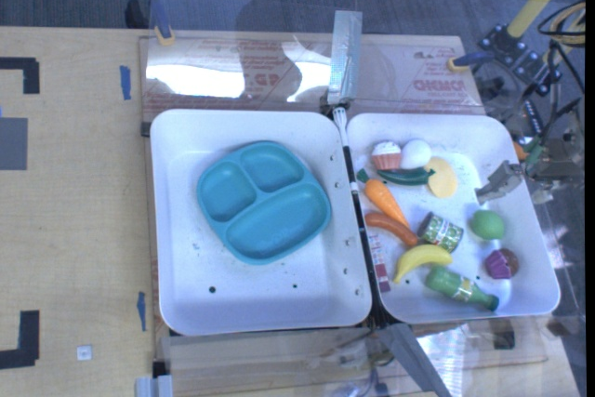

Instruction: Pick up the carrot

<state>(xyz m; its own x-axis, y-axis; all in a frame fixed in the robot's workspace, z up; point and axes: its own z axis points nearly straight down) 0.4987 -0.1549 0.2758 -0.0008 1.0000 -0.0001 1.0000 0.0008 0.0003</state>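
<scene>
Carrot (386, 202) lies in the right bin (539, 293), left-centre part of it, tip pointing lower right, leafy end toward the divider btwn the bins. It's crowded: a second orange piece (390, 226), prob. another carrot-like toy, sits just below and nearly parallel, touching or close to it. Green pepper/bean (404, 174) is just above, cupcake (385, 153) and white egg (416, 151) above that. Yellow lemon-ish item (442, 178) to the upper right, small can (441, 232) and banana (420, 259) to the lower right. Green ball (487, 224), purple item (500, 263) and green bottle (460, 286) are further right/lower.

Gripper (497, 181) is at the right side of the right bin, near the rim, well apart from the carrot. It looks to be hovering over bare bin floor; fingers too blurred/small to read, so can't tell if they're apart or together. Nothing visible btwn them.

Left bin (177, 293) holds only the blue divided plate (265, 200), lots of open floor around it, but that's not needed for a pick.

Judgement: reach not yet made. Open room for approach is thin: the carrot's upper-left side faces the bin wall, its lower side the other orange piece. Best gap seems across its width near the middle. Risk: grabbing the neighbour instead, or nudging the pepper. Surface (65, 200) at left of frame is bare wood w/ black marks.
</scene>
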